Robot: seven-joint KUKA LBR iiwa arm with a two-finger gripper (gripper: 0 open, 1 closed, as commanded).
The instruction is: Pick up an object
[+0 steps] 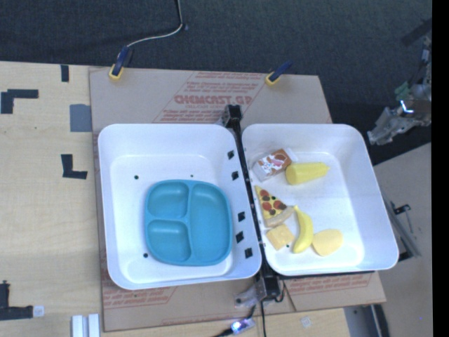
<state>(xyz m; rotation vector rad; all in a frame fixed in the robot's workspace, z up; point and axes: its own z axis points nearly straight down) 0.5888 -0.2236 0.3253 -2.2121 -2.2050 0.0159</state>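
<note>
Toy food pieces (298, 209) clustered in right bin (351, 188), edges overlapping, hard to separate. Gripper (393, 121) at far right, blurred; finger state indeterminate.

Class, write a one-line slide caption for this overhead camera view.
Blue divided plate in the left bin; toy foods including a banana and pizza slice in the right bin.

Two shallow white plastic bins side by side on a brown cardboard sheet (210, 97), touching along the middle.

In the left bin (112, 153): a blue plastic divided plate (188, 222), near the front edge.

In the right bin (358, 188), along the left wall: a small printed snack packet (272, 163) and a yellow wedge (306, 173) toward the back; a toy pizza slice (272, 206) in the middle; a yellow cheese cube (279, 236), a yellow toy banana (304, 231) and a round yellow piece (327, 242) by the front edge.
</note>
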